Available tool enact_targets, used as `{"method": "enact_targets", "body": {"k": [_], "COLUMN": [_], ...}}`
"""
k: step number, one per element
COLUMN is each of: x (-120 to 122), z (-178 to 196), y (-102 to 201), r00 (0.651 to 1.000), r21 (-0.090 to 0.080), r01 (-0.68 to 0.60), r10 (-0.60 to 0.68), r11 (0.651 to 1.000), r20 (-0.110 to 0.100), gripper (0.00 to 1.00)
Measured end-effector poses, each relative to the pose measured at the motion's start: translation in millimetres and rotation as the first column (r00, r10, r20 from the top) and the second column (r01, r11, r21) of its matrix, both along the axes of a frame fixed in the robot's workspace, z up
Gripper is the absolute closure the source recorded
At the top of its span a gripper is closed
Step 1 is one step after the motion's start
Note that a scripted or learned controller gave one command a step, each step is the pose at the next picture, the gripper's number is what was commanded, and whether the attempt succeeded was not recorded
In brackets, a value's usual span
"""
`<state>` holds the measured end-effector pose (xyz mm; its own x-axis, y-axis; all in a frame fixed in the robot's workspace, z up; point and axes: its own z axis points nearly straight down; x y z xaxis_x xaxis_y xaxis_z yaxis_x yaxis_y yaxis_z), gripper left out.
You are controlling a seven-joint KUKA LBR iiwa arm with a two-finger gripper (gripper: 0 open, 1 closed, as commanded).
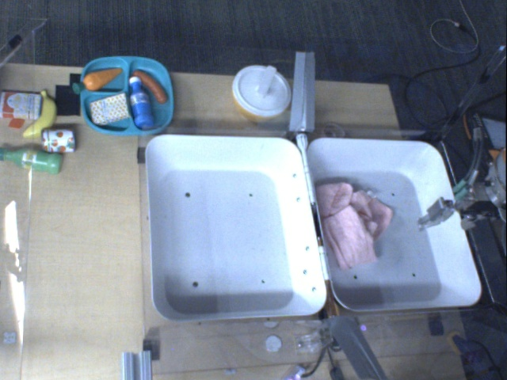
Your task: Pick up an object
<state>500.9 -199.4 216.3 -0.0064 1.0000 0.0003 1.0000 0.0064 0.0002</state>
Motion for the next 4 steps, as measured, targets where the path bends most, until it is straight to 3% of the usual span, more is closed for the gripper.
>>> {"method": "enact_targets", "body": {"k": [1,2,3,4], "x": [32,92,86,89], "z": [-96,-128,-127,-114], "y": [29,28,84,84], "r00": [0.984,0.999,0.988,0.988], "r21": [0.000,-0.002,-0.004,-0.008], "r01": [-0.181,0.034,-0.155,-0.156], "r10": [0.181,-0.034,0.155,0.156], "r11": [0.984,0.999,0.988,0.988], "r20": [0.000,0.010,0.012,0.020], "gripper": [0.00,0.00,0.00,1.00]}}
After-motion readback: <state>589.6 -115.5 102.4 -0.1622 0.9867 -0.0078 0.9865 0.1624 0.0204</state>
